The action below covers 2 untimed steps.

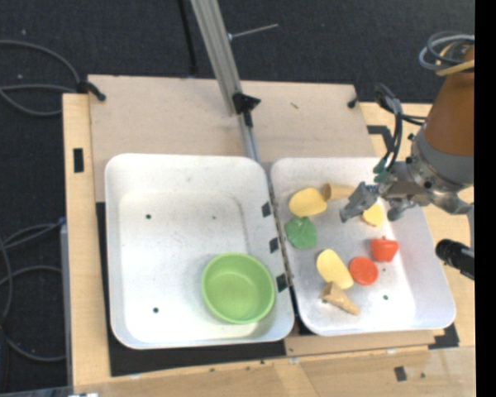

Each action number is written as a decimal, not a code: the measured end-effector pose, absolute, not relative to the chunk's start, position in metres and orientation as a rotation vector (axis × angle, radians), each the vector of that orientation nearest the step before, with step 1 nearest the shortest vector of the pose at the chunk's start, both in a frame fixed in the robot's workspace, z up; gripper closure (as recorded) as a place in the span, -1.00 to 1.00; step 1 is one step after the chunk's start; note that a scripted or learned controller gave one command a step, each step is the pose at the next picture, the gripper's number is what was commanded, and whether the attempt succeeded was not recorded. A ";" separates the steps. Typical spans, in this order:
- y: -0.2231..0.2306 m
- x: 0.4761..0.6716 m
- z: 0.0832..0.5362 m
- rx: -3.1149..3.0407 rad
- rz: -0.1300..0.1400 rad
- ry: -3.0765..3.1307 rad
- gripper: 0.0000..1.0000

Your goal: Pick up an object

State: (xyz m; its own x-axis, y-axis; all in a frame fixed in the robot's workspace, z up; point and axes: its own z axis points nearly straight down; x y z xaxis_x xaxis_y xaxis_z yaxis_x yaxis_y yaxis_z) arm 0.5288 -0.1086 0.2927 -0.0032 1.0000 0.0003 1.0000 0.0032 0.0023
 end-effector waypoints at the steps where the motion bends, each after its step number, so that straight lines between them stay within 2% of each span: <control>1: -0.109 0.529 0.293 2.218 0.003 2.222 -1.00; 2: -0.109 0.529 0.251 2.223 -0.005 2.220 -1.00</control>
